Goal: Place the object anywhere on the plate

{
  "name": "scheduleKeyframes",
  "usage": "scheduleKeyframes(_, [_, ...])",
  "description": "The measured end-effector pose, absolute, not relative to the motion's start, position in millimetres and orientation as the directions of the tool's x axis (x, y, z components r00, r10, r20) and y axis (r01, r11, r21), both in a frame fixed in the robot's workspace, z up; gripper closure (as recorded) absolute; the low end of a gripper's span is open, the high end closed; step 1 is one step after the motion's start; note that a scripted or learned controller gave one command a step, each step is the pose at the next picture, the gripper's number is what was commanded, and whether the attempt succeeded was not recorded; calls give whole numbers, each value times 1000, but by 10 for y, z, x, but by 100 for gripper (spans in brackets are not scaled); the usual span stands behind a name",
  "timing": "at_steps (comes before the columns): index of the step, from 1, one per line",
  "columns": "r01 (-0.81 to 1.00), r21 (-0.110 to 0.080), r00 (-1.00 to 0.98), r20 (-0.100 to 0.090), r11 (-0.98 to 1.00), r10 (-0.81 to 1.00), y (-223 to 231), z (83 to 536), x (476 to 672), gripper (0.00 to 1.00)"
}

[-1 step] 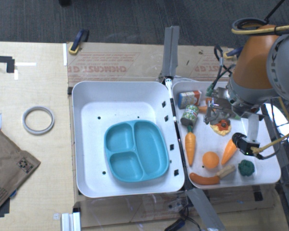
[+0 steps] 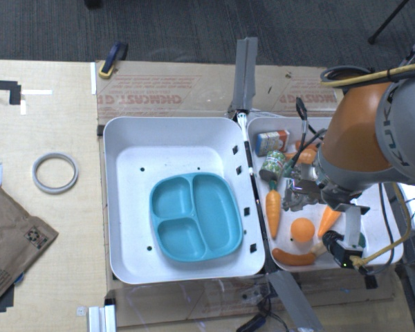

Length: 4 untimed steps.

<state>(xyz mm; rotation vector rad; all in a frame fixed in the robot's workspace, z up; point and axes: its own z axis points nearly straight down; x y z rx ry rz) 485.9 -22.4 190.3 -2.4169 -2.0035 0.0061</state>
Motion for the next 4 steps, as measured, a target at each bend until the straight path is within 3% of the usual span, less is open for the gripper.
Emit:
scheduleKeyframes(1, [947, -4, 321, -2, -321, 947, -1092, 1067, 5036, 100])
scheduleKeyframes(2, [934, -2, 358, -2, -358, 934, -2028, 1671, 4770, 100])
scheduleKeyframes(3, [909, -2, 417, -2, -417, 909, -2116, 1784, 5900, 100])
scheduleKeyframes(4, [886, -4, 464, -2, -464, 886, -1229, 1912, 4967, 100])
